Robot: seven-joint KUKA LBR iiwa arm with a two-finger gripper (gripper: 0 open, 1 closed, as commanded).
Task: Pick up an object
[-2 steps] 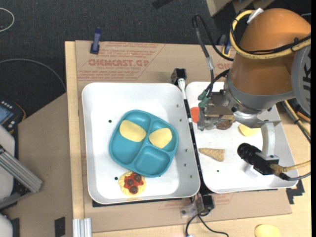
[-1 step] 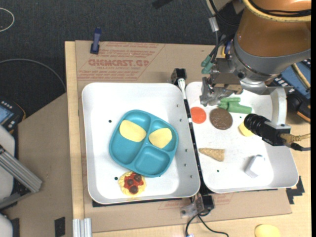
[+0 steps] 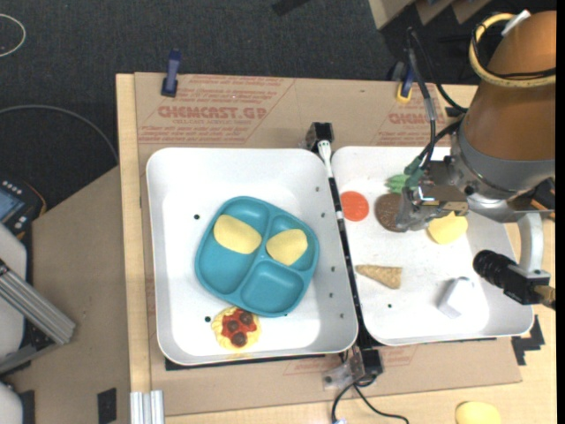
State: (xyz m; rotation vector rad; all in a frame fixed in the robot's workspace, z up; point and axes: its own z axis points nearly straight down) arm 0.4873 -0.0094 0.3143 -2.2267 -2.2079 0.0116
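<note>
The right bin holds several small objects: an orange disc, a brown disc, a green piece, a yellow lemon-like lump, a tan wedge and a white block. My gripper hangs low over this bin, at the brown disc's right edge and just left of the yellow lump. The wrist housing hides its tips and part of the green piece. I see nothing held.
The left bin carries a blue divided plate with two yellow pieces in it, and a small pizza-like toy beside it. A black part juts over the right bin's right side. The divider rail runs between the bins.
</note>
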